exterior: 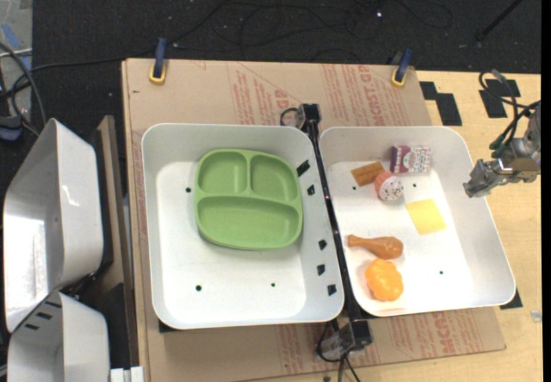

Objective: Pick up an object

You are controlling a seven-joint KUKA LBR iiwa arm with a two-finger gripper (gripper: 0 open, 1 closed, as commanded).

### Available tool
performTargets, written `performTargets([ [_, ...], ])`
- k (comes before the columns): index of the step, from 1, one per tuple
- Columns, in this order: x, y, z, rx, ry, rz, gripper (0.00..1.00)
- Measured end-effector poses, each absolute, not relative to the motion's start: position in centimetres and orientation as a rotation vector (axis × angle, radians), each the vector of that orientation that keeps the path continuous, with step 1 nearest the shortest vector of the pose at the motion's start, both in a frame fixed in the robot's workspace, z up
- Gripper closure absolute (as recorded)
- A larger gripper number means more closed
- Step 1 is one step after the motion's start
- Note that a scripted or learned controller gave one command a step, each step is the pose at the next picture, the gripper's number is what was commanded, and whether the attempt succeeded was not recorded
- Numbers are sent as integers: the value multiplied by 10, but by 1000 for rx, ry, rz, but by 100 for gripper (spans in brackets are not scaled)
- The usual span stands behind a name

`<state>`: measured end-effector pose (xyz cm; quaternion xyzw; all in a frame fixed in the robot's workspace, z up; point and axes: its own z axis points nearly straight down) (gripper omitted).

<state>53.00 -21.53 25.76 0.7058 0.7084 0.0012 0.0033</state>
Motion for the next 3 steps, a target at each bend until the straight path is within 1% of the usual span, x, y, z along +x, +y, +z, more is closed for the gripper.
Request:
performTargets([
  [1, 527, -169, 247, 2215, 2230, 0, 100],
  [2, 536, -115, 242, 2213, 2231, 1, 100],
  [3, 529, -71, 239, 2215, 2230, -1, 100],
])
